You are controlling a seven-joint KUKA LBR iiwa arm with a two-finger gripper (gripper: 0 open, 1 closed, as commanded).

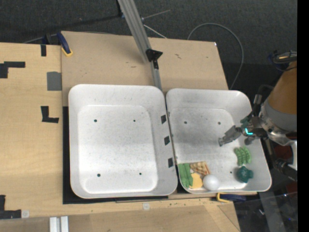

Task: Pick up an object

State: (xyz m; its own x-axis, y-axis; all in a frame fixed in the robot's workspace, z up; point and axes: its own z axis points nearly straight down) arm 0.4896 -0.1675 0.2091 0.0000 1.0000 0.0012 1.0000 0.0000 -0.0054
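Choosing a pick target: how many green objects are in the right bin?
3. A light green ridged piece near the right wall, a dark teal lump just below it, and a green strip at the bottom edge beside the white ball. None appear hidden.

A robotics lab bench is showing here: two shallow white bins (116, 139) are sitting side by side on a plywood board (193, 66), black tape marks (46, 114) are lying left of the bins, and a metal pole (137, 28) and a loose cable (217, 33) are running behind them.
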